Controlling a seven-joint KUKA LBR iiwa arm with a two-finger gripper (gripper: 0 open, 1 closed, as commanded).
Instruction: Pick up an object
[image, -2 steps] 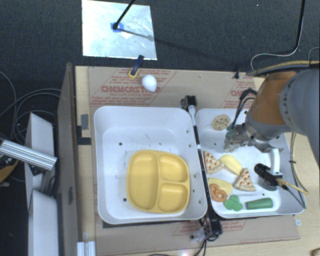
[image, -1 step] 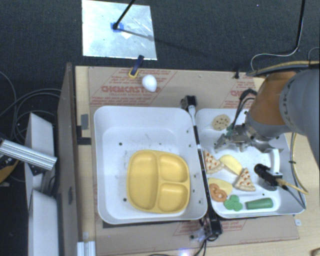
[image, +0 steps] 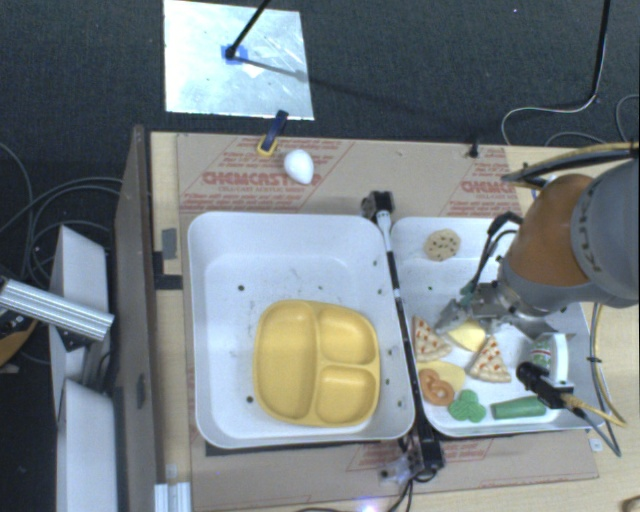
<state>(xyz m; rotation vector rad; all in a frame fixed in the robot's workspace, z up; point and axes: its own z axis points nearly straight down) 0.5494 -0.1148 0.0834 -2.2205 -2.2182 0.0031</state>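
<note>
One pale yellow wedge (image: 467, 337) lies directly under my jaws (image: 478, 305) in the right bin (image: 470, 228), its long axis running toward the pizza slice (image: 490, 362) beyond; whether they are wide or narrow, I cannot tell.

Smooth glossy white plastic bins (image: 290, 240), matt yellow plastic divided tray (image: 317, 361), printed brown cardboard sheet (image: 330, 165) beneath, shiny crinkled foil-like sheet (image: 238, 58) on rough dark carpet (image: 70, 80), smooth white egg (image: 298, 165)

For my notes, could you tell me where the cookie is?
The cookie lies in the right bin, near its far left corner, apart from the pizza slices.
</note>
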